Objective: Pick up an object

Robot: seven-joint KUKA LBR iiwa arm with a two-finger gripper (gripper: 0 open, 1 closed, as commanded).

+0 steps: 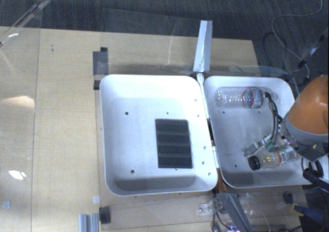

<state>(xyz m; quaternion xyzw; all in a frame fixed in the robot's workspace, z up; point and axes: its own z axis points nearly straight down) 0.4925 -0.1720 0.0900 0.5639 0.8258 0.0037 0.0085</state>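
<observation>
My pincer (pixel 267 146) is down in the right bin (pixel 234 123), near its front right corner; whether it is parted or closed I cannot tell. Just below it lies a small bottle with a dark cap (pixel 264 161). A clear plastic bottle (pixel 239 97) rests by the far wall. The left bin (pixel 128 133) holds a dark ribbed slab (pixel 174 143).

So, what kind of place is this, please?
Probably a robotics lab bench: two shallow white plastic bins side by side on a wooden bench, a grey arm with an orange band, and loose cables.
</observation>
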